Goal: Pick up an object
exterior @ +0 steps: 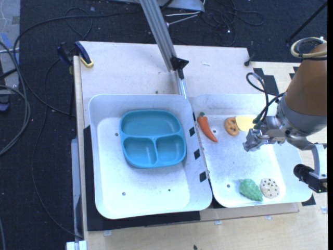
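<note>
In the right bin (229, 163) lie an orange carrot (208, 129), a small round orange-brown piece (232, 126) and a yellow piece (243, 122) near the far side. A green leafy piece (251, 189) and a speckled cookie (269, 187) lie near the front. My gripper (252, 140) hangs over the middle right of this bin, just right of and below the yellow piece, with part of that piece hidden behind it. Nothing shows as held in it.
The left bin (135, 191) holds a blue three-compartment plate (151, 124). A slanted metal pole (158, 27) rises behind the bins. The grey arm with its orange band (309, 82) and a cable (263, 90) cover the right bin's far right corner.
</note>
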Robot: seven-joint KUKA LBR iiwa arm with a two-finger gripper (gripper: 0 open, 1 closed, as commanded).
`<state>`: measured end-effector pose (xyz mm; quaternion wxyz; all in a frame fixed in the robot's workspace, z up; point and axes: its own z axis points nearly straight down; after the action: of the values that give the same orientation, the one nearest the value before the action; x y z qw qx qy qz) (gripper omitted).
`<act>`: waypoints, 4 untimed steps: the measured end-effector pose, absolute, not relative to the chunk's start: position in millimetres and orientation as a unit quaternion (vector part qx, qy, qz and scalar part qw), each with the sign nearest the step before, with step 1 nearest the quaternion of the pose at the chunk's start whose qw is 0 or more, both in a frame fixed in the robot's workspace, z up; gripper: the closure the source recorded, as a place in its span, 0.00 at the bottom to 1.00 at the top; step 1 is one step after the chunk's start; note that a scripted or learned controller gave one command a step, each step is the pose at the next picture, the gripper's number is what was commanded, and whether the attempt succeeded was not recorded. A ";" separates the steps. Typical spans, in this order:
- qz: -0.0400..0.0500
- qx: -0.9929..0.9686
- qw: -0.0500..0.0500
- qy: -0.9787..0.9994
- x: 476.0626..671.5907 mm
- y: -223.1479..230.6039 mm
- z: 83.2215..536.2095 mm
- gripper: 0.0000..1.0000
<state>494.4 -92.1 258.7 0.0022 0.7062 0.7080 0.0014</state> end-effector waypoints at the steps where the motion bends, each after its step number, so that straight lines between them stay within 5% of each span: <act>1: 0.001 0.706 0.002 0.708 495.5 -92.1 290.1 1.00; 3: 0.000 0.705 0.000 0.709 532.4 7.9 259.0 1.00; 4: 0.001 0.705 0.001 0.709 566.2 50.2 245.5 1.00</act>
<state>566.2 50.2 245.5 0.0012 0.7052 0.7090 0.0006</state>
